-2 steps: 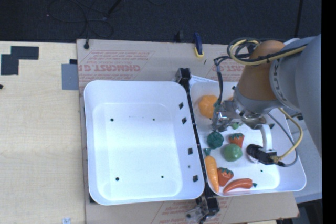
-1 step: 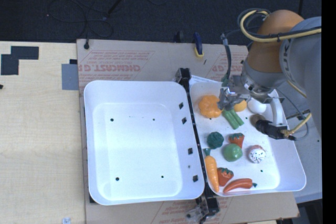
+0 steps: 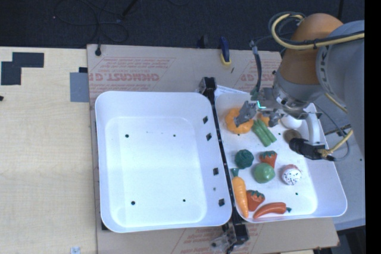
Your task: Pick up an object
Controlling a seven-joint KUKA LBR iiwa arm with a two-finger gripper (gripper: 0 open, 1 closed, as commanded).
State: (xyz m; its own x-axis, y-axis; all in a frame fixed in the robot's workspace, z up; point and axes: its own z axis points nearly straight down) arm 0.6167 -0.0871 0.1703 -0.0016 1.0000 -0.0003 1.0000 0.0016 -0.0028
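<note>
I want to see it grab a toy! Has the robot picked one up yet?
Not yet. The gripper is down in the right bin, right at the orange toy, which is the move in hand. That toy looks to be resting in the bin, not lifted. Nothing seems finished so far. Left: get a sure grip and lift it clear.

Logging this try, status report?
End effector down in right bin, at orange toy. No grasp confirmed. Green piece right alongside.
</note>
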